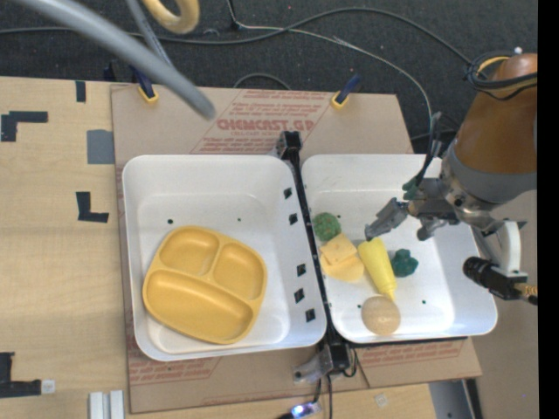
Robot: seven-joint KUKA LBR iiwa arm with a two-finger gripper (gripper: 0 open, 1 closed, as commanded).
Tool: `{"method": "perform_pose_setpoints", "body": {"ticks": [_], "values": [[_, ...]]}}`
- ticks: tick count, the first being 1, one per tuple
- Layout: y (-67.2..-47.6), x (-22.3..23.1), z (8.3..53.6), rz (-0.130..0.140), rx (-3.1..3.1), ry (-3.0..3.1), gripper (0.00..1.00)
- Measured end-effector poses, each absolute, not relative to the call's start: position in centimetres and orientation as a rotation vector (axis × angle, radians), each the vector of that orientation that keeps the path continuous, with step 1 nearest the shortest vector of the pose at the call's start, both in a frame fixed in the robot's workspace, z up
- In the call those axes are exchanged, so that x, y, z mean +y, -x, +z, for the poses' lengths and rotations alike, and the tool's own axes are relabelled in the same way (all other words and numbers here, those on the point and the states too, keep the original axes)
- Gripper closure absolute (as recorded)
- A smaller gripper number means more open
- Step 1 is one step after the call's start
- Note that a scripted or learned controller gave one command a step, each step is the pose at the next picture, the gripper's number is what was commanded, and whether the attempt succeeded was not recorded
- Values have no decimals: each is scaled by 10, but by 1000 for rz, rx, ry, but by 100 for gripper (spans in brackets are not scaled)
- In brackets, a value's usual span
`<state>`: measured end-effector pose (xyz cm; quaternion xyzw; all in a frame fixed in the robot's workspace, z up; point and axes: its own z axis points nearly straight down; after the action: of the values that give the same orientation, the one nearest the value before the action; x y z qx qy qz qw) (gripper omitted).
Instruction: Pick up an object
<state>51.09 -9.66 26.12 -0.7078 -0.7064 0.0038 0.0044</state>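
Note:
The right bin (437, 177) holds several toy foods. A green broccoli piece (327, 226) lies by the divider, with a pale yellow block (341, 258) just below it. A yellow corn-like piece (377, 265) lies next to the block, a small teal object (403, 262) is to its right, and a beige round piece (381, 314) sits near the front wall. My gripper (406, 224) hangs over the middle of this bin, just above the corn-like piece and the teal object. It is open, with nothing between its fingers (383, 221).
The left bin (140, 182) holds a yellow divided plate (205, 284). A black divider strip (301, 234) runs between the bins. Cables and a grey hose (113, 33) cross the area behind the bench. The arm's body (493, 147) covers the right bin's far right side.

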Motion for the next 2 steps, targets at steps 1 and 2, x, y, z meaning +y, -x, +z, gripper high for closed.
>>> {"method": "perform_pose_setpoints", "body": {"ticks": [1, 2], "values": [[-513, -96, 266, 2, -2222, 2220, 0], [-510, -100, 202, 8, -2217, 2218, 0]]}}
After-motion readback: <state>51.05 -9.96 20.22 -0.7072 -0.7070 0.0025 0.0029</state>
